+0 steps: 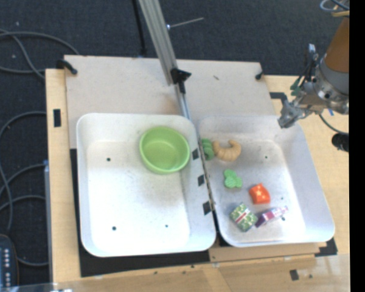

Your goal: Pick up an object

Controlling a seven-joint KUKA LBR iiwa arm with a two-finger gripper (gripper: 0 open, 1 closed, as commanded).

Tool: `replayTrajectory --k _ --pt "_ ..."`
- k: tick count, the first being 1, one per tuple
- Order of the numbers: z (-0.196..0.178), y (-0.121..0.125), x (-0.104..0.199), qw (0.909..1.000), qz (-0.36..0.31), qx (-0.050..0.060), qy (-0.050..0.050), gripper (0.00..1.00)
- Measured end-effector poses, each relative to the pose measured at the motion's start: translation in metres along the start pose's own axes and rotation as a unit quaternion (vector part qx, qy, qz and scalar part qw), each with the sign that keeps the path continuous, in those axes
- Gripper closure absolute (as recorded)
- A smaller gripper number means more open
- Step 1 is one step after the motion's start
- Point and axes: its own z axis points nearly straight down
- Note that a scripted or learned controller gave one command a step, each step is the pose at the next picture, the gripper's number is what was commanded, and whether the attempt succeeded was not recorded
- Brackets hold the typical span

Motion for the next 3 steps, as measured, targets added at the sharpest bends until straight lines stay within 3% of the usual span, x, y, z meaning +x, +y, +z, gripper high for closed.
replayTrajectory --k 3 --pt "0.027 0.006 0.152 1.0 0.0 0.004 0.001 1.0"
